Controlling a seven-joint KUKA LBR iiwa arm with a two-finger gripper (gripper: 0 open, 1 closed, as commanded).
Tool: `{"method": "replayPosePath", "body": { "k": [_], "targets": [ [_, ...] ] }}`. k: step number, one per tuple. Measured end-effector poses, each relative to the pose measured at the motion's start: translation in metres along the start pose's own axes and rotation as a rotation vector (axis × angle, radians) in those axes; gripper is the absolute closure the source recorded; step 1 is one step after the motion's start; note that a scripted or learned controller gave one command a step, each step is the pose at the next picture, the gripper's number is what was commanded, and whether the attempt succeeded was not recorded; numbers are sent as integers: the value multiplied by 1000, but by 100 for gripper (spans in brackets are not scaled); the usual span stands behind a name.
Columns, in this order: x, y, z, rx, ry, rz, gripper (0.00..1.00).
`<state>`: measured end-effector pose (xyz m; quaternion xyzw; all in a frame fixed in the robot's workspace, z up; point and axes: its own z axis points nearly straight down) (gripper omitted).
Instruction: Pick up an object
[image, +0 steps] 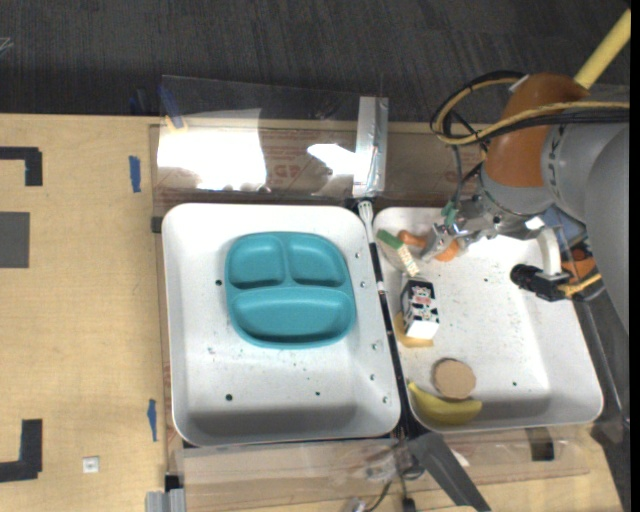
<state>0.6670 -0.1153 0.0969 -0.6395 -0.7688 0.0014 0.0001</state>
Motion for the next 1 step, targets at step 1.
{"method": "replayPosePath", "body": {
  "k": [1],
  "targets": [
    [64, 13, -91, -9, 2, 291, 100]
  ]
}}
